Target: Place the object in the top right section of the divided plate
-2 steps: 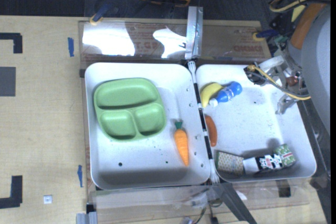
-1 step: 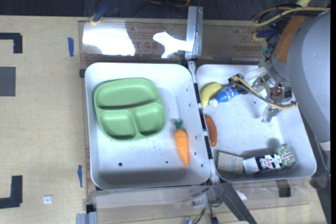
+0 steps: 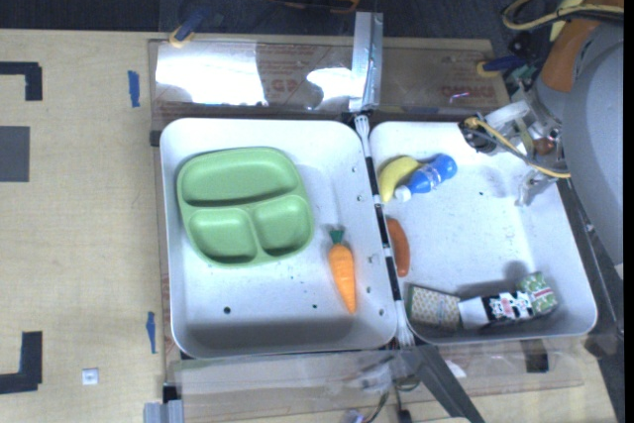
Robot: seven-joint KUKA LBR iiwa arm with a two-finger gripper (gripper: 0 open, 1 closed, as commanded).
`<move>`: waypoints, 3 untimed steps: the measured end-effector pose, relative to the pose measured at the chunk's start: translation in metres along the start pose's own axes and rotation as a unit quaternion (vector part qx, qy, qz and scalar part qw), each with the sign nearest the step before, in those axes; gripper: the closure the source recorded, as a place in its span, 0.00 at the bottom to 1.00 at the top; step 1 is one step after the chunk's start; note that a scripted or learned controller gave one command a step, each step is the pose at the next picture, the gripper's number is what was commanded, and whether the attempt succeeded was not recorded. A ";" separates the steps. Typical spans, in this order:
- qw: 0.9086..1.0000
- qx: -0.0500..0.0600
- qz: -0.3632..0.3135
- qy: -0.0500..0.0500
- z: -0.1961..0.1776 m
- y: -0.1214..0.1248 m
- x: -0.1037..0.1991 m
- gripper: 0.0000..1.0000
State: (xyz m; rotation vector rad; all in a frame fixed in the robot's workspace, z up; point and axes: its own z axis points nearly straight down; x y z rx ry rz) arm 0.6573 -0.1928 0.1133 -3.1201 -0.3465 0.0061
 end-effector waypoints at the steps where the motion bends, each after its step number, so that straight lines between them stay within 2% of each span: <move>1: 1.000 0.001 0.011 -0.001 -0.024 -0.005 -0.026 0.00; 2: 1.000 0.000 0.010 0.000 -0.065 0.026 -0.018 0.00; 3: 1.000 0.000 0.010 0.001 -0.107 0.028 -0.007 0.00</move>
